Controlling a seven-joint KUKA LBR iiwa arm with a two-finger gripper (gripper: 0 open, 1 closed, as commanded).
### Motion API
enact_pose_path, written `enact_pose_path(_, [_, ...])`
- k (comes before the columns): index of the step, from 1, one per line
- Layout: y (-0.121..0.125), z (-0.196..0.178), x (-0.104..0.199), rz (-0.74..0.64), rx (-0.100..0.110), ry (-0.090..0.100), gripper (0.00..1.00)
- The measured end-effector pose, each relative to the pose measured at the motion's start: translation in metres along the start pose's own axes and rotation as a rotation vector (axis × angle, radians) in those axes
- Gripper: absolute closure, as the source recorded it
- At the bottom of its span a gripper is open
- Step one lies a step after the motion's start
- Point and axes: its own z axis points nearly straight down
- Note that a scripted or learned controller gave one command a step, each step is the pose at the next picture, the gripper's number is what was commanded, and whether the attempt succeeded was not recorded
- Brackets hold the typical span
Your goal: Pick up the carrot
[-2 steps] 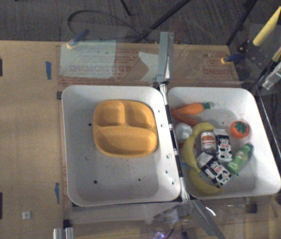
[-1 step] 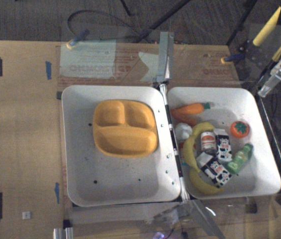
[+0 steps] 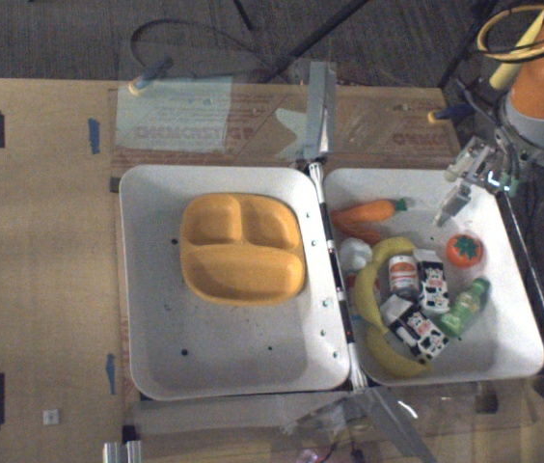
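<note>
- The carrot (image 3: 367,212) lies in the right bin (image 3: 518,331), at its upper left corner, long axis roughly level, green tip pointing to frame right.
- Handling, judged from its look – a light, rigid toy with a smooth and probably slippery skin; not fragile.
- Recommended hold: across the thick orange mid-section, jaws closing square to the long axis. The taper toward the green tip would let it slide out.
- The gripper (image 3: 460,193) hangs over the bin's upper right part, tilted down and to frame left.
- Jaw state cannot be told at this resolution; nothing is seen between the jaws.
- The carrot sits to frame left of the jaws and slightly lower – apart, no contact.
- Clutter: banana (image 3: 368,292) and small cartons (image 3: 424,328) lie below the carrot; a white ball (image 3: 355,253) is just beside it.
</note>
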Motion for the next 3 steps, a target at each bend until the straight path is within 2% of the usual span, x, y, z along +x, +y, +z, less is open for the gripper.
enact_pose_path(1, [0.044,0.071,0.016,-0.452,-0.002,-0.006,0.00])
enact_pose_path(2, [0.037,0.094,0.007,-0.391,0.000,0.006,0.00])
enact_pose_path(3, [-0.003,0.008,0.007,-0.432,0.000,-0.010,0.00])
